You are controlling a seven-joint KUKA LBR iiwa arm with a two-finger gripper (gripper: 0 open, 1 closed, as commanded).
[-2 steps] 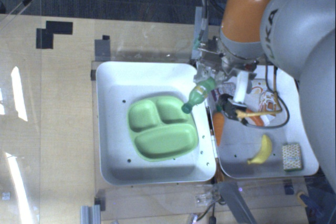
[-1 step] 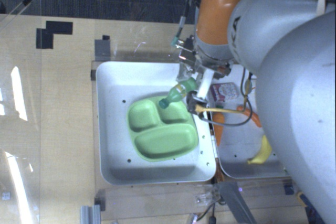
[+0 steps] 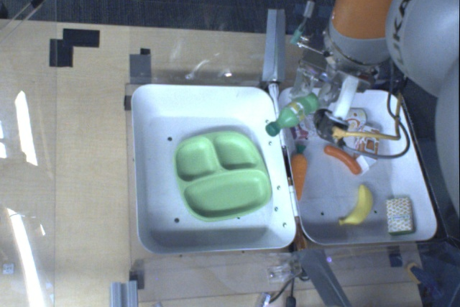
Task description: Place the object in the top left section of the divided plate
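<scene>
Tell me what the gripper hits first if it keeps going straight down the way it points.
Likely the floor of the right white bin, near the small printed packet; the gripper seems to carry a green plastic bottle. Depth is unclear.

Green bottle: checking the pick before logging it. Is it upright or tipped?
Tipped. The green bottle lies slanted, cap end low over the bins' divider, under the gripper.

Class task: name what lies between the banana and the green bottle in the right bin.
In the camera view, the hot dog lies roughly between the banana and the green bottle; the carrot sits just left of that line.
</scene>
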